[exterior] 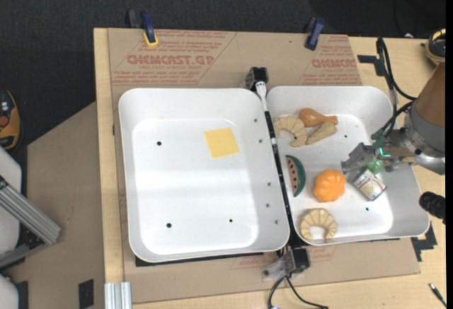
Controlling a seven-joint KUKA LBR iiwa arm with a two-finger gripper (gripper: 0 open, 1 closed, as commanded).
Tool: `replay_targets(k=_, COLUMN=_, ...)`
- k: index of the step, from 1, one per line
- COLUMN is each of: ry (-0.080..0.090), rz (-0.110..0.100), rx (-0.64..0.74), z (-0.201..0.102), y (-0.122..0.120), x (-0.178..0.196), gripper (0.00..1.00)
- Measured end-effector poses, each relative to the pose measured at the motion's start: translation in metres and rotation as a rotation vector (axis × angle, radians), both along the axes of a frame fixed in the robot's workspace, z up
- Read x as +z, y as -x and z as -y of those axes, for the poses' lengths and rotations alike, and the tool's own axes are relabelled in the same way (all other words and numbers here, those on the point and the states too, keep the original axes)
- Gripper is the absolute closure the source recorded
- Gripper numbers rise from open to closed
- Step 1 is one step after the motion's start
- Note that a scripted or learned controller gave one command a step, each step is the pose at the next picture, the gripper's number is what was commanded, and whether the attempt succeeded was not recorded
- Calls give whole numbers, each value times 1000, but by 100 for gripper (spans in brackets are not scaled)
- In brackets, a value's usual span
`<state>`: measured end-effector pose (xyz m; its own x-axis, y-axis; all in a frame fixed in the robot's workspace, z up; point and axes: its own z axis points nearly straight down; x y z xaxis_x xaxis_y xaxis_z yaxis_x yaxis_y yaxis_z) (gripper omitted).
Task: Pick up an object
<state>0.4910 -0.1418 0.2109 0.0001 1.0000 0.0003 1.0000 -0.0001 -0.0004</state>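
Observation:
My gripper (362,161) hangs over the right side of the right bin (368,99), reaching in from the right. A small can with a white and green label (371,185) lies directly beneath and just in front of it; whether they touch is unclear. An orange (329,186) sits to the left of the can. A watermelon slice (295,175) leans by the bin's left wall. One croissant (318,224) lies at the front, another croissant (291,127) at the back beside a chicken drumstick (316,117) and a tan piece (322,133).
The left bin (134,159) holds a yellow cheese slice (221,143). A black divider strip (272,152) runs between the bins. Blue clamps (148,26) (314,32) hold the cardboard base at the back. Cables (389,74) trail near the arm on the right.

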Motion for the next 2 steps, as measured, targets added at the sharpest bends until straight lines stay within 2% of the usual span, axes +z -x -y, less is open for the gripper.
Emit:
replay_targets(k=1, ry=-3, rz=6, rx=3, z=16, y=-60, x=-129, gripper=0)
replay_targets(k=2, ry=-3, rz=-7, rx=-3, z=20, y=3, x=-127, gripper=0)
